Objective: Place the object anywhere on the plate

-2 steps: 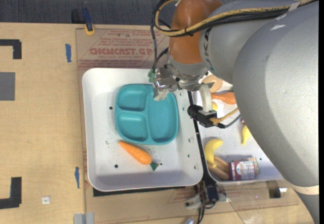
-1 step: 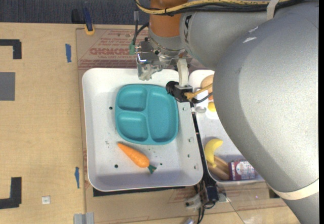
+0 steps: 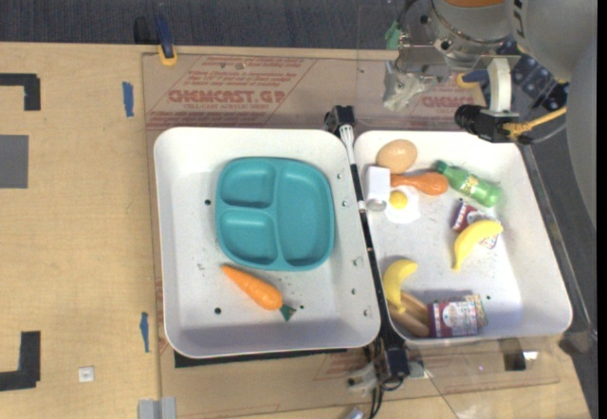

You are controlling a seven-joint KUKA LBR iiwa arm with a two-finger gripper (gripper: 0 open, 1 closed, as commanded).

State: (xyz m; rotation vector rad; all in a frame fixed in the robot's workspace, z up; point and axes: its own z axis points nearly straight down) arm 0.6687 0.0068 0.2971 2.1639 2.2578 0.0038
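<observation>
A teal divided plate [image 3: 276,212] lies in the left white bin [image 3: 180,218]. An orange carrot [image 3: 254,287] with a green tip lies on the bin floor just in front of the plate, touching its near edge or almost so. My gripper [image 3: 402,93] hangs high over the bench behind the right bin's far left corner, away from the plate and the carrot. It is open, and there is nothing between its fingers.
The right bin [image 3: 545,246] holds an egg [image 3: 396,154], an orange toy piece [image 3: 422,183], a green bottle [image 3: 469,184], a fried egg [image 3: 401,203], two bananas [image 3: 472,240] [image 3: 397,276], a can [image 3: 457,315] and a small packet [image 3: 467,212]. A black divider [image 3: 358,209] runs between the bins.
</observation>
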